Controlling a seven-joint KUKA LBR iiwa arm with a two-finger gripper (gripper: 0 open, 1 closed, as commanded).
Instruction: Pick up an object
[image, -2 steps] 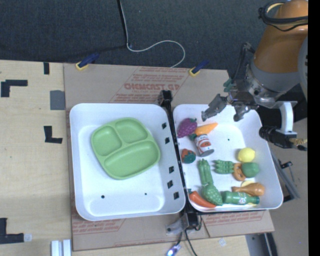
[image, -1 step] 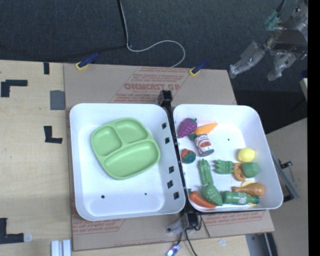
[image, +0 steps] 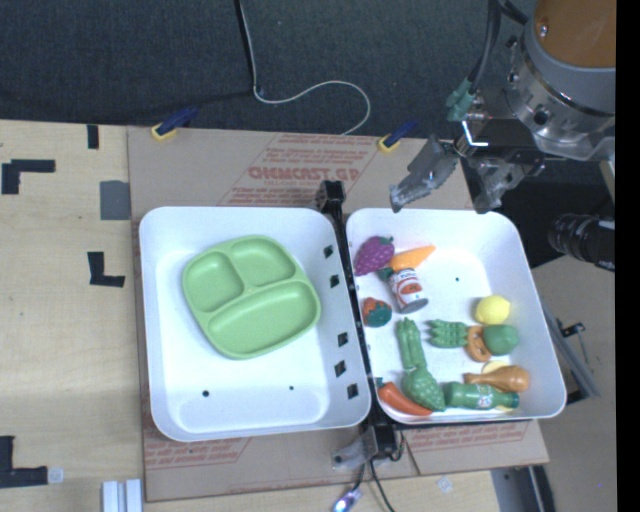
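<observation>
I saw the gripper (image: 450, 190) hanging above the right bin's (image: 525, 262) back rim, fingers spread, holding nothing. The arm's top was cut off; toys, including the lemon (image: 492, 309), lay jumbled below.

Even, fairly bright overhead light, soft shadows inside the white bins (image: 165, 235), mild glare on the green tray (image: 252, 295), overall slightly soft focus, arm (image: 560, 70) at top right blurred, dark backdrop dim.
</observation>
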